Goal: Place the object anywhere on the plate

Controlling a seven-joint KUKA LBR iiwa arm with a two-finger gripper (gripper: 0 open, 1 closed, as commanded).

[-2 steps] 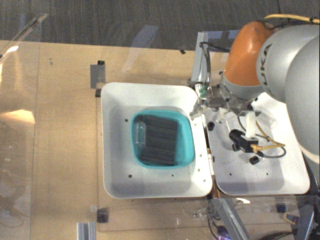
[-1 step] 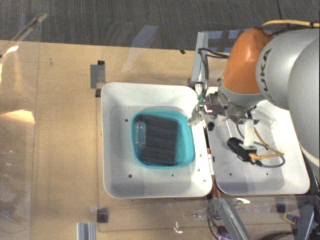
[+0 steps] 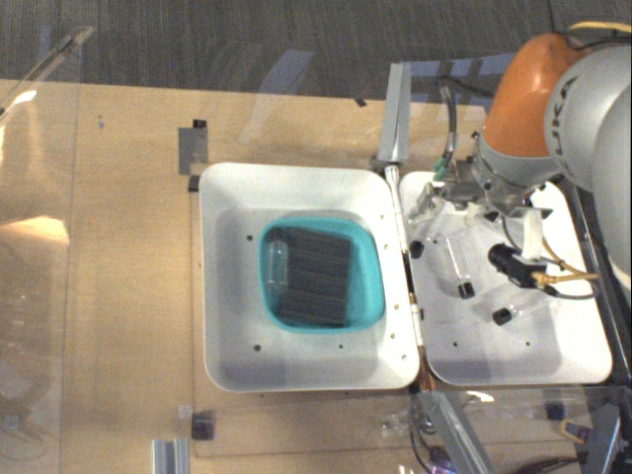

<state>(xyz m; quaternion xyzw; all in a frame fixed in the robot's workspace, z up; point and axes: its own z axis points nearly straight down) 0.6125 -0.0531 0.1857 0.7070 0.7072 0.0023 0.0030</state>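
Note:
A turquoise square plate [image 3: 367, 286] sits in the middle of the left bin [image 3: 229, 265]. On the plate lies a dark grey ribbed object [image 3: 314, 276], flat, covering most of it. A small clear piece [image 3: 277, 263] rests along the object's left edge, also on the plate. My gripper [image 3: 483, 302] hangs over the right bin [image 3: 553, 349], well to the right of the plate. Its two black-tipped fingers [image 3: 464, 289] stand apart, with nothing between them.
The grey arm with its orange band [image 3: 523, 102] covers the upper part of the right bin. A black cable fitting [image 3: 513, 262] hangs beside the wrist. A metal post [image 3: 395, 117] rises behind the seam between the bins. Bare wooden bench [image 3: 99, 265] lies to the left.

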